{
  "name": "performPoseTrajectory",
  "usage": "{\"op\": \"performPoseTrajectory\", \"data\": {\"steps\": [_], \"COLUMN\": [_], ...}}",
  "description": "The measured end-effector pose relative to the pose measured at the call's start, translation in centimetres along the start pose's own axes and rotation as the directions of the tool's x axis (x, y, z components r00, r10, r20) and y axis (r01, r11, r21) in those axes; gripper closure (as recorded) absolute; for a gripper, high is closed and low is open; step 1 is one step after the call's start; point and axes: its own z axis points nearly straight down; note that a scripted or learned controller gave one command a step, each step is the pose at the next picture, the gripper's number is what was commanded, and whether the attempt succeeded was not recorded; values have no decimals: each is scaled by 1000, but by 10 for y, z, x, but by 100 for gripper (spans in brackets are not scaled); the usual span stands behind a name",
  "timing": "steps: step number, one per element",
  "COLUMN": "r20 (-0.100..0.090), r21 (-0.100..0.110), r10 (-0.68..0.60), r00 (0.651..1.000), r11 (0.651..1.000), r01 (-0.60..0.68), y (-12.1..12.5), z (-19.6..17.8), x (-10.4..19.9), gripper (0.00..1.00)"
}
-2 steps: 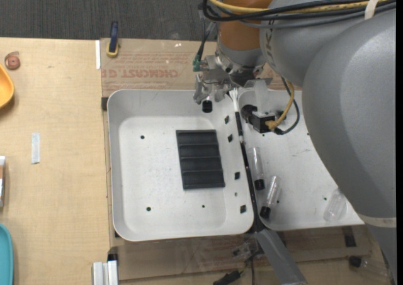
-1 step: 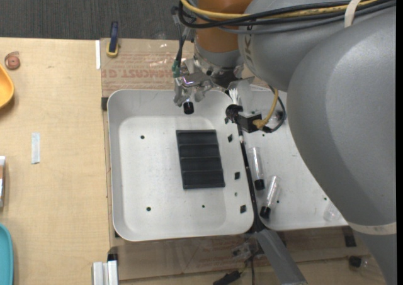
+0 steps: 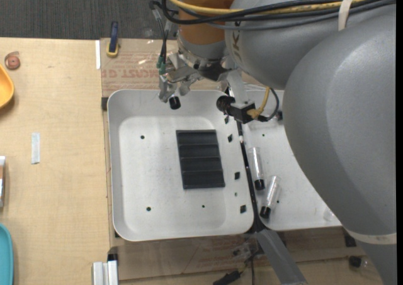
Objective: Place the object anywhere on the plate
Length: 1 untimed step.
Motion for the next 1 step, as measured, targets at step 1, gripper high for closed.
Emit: {"op": "performPoseTrajectory", "data": {"steps": [1], "r20": [-1], "r21": [2], "r10": [-13], "r00": [1000], "r11": [1000], "r01": [13], "y": [2], "z": [33], "x": [6], "gripper": [100]}}
